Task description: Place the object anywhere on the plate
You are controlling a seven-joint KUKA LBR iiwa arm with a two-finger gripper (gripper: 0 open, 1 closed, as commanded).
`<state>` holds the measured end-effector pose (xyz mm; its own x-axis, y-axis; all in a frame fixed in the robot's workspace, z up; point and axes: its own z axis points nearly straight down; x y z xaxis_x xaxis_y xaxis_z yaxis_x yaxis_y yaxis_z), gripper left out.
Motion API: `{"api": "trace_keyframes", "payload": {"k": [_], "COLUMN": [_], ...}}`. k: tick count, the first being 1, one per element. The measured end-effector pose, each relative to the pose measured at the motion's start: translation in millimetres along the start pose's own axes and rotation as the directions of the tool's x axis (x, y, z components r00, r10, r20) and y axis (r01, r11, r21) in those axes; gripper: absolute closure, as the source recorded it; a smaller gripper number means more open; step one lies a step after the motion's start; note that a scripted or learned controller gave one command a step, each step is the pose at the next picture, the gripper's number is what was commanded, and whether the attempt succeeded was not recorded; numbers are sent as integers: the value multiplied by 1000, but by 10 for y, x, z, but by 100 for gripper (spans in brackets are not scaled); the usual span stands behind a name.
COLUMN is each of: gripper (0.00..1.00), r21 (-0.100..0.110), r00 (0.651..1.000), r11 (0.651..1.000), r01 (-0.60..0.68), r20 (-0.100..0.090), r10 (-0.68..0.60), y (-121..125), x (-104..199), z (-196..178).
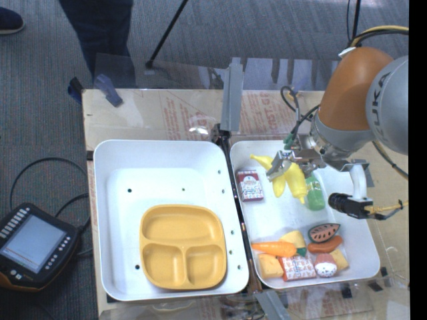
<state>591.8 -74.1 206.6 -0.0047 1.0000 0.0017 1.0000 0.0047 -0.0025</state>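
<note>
The hand [283,167] hovers over yellow toys [291,176] in the right bin [370,245]; the yellow plate [183,246] sits left.

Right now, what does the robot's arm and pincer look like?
The arm is grey with a big glossy orange band above the wrist. Dark cables loop by the wrist, and a yellow-and-black one arcs above. The pincer is small, metallic grey. A white bracket carries a black cylinder.

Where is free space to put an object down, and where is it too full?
Free: the yellow plate with its three compartments, and the left bin's floor above the plate. Crowded: the right bin's lower edge, around the carrot, and under the claw.
</note>
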Motion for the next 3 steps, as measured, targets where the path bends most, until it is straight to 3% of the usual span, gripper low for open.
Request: {"api": "trace_keyframes", "payload": {"k": [1,2,3], "gripper": [100,0,0], "r21": [5,4,3], "r00": [978,978,962], "r11": [978,978,962], "r01": [209,207,274], "r20": [0,1,1], "r10": [-209,-207,-274], "y": [-349,-346,50], "x": [942,931,1579], "z": [219,213,213]}}
